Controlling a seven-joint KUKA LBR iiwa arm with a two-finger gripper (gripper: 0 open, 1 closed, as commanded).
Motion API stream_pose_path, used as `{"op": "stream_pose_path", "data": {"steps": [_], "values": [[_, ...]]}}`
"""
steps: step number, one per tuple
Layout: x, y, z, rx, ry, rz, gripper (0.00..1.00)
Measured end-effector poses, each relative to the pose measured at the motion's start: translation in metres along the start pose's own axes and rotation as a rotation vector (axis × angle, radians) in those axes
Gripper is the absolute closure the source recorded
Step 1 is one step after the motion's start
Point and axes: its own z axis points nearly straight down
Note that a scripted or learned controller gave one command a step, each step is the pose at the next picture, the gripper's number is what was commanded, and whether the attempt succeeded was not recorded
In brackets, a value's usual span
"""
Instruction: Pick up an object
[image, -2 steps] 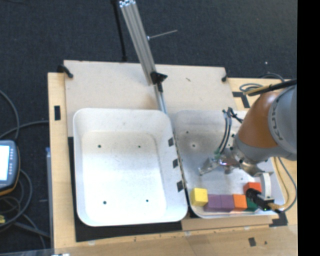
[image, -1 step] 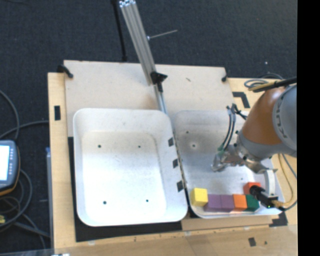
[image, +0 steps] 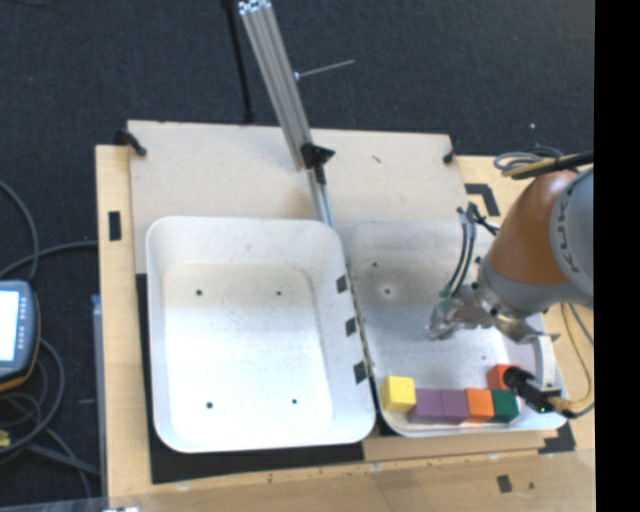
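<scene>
Along the front wall of the right bin (image: 400, 250) lie several blocks in a row: a yellow block (image: 401, 391), a purple block (image: 441, 404), an orange block (image: 481, 402) and a green block (image: 505, 406). A red-orange block (image: 499, 377) sits just behind the green one. My gripper (image: 447, 322) hangs over the right bin's middle, behind the row and apart from it. Its fingers are too small and blurred to read.
The left bin (image: 165, 250) sits beside the right one. A slanted metal post (image: 285, 95) rises from the back board between the bins. Cables trail along the arm's wrist (image: 530, 250) at the right. A handheld screen (image: 15, 330) lies off the bench's left side.
</scene>
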Motion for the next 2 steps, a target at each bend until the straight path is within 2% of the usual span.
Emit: {"op": "stream_pose_path", "data": {"steps": [1, 2], "values": [[0.045, 0.093, 0.031, 0.003, 0.002, -0.009, 1.0], [0.041, 0.092, 0.019, 0.006, -0.002, -0.013, 1.0]]}}
